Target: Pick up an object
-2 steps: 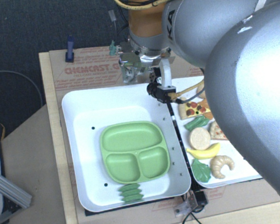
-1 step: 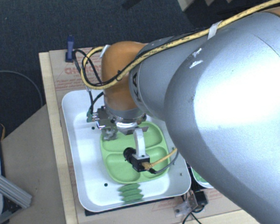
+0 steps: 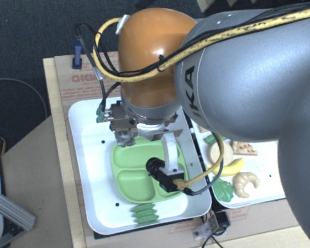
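Gripper [image 3: 127, 135] sits low over the far edge of the green divided plate [image 3: 132, 180] in the left bin [image 3: 91, 172]; wide or narrow, I cannot tell. Right bin [image 3: 273, 188] holds a croissant [image 3: 246, 183] and banana [image 3: 233, 167].

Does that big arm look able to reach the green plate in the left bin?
Probably yes. The arm hangs right over the green plate in the left bin, and nothing shows lying on it. The ridged green piece sits beside it, by the bin's near edge.
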### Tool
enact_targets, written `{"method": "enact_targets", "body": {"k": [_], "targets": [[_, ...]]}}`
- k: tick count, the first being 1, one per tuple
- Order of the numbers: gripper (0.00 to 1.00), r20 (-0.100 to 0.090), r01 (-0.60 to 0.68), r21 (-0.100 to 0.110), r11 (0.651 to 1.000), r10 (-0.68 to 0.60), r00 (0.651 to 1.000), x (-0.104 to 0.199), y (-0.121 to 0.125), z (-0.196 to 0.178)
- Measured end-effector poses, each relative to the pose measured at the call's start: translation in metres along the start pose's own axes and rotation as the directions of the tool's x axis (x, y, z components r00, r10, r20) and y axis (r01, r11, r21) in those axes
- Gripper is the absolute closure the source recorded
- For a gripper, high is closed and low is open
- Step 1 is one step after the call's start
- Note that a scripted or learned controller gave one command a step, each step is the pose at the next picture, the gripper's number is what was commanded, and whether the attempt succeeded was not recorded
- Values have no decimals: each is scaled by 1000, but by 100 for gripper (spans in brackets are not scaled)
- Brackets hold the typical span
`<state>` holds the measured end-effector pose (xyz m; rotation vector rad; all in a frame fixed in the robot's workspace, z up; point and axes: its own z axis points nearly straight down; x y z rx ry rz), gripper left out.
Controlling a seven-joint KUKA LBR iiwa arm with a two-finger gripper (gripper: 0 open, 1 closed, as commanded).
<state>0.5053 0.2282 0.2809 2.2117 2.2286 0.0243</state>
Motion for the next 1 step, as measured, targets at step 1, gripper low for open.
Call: {"method": "enact_targets", "body": {"k": [1], "targets": [[100, 2, -6, -8, 1000, 6, 1000, -7, 26, -233]]}}
